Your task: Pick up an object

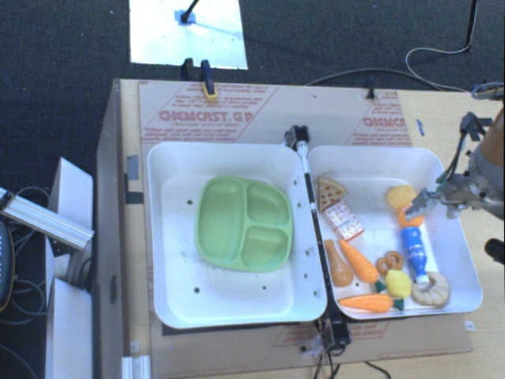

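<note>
Hovering over the right bin [454, 251] near a yellow toy [401, 195], gripper [420, 202] w/ 2 fingers looks parted, holding nothing; toy bumpy, rounded, corn-like.

The left bin [170, 212] leaves open floor all round the green divided plate [244, 224] at its middle. The right bin [450, 180] is crowded: a waffle slice [331, 190], wrapped candy [343, 220], carrots [359, 260], a blue bottle [413, 251], a lemon [398, 283] and a bagel [431, 289] lie close together. Bare floor shows along its far wall.
</note>
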### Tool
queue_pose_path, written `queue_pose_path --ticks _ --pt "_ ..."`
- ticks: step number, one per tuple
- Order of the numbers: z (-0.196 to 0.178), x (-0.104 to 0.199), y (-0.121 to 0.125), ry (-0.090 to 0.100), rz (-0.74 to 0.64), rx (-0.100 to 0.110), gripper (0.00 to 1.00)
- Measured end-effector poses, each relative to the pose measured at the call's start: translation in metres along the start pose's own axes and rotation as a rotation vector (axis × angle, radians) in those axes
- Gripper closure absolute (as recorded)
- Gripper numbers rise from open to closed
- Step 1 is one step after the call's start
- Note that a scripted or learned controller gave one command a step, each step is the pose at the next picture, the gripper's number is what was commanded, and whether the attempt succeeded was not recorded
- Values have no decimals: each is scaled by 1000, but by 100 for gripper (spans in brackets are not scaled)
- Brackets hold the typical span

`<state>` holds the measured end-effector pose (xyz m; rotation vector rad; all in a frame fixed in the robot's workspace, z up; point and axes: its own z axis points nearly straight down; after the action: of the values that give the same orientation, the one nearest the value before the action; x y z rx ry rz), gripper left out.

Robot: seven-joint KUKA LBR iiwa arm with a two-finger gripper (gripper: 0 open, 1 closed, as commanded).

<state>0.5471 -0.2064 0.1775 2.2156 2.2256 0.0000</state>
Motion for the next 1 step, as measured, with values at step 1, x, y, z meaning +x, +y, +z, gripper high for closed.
queue_pose_path --ticks 1 --pt "89 1 42 1 0 1 0"
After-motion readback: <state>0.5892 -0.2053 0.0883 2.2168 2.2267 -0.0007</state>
